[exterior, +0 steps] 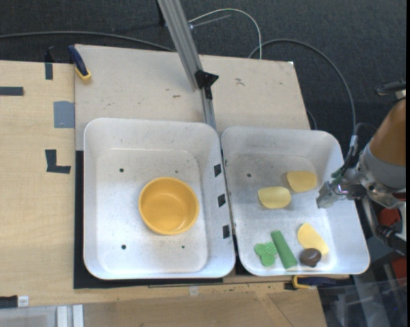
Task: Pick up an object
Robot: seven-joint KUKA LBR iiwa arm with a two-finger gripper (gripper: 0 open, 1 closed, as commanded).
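Tool (327,197) hangs at the right edge of the right bin (256,145).
I cannot tell how open it is; yellow pieces (274,197) lie near.

A pale wooden bench (28,203) stands on dark carpeted floor (314,12).

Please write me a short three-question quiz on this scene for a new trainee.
1. True or false: the yellow bowl lies in the left bin.
2. Which is nearest the gripper? A) green block B) brown piece C) upper yellow piece
3. Fill in: the arm reaches in over the ____ bin's rim.

Key: 1 true; 2 C; 3 right.
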